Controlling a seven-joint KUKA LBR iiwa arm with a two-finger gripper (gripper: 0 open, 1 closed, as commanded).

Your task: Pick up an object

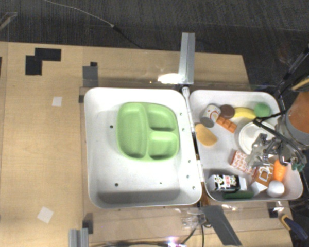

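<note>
End effector point(265, 151), grip state unclear, hovers beside a small orange carrot point(280, 171).

Left of my gripper point(263, 156): matt green plastic tray point(147, 130), smooth white plastic bins point(98, 153), pale wood bench point(36, 153).

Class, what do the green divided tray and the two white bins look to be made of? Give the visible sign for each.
Green divided tray: probably moulded plastic, matte, judging by its even colour and soft rounded compartment edges.
White bins: likely thin formed plastic, slightly glossy, with rounded corners and a faint sheen; painted metal cannot be ruled out.
</note>
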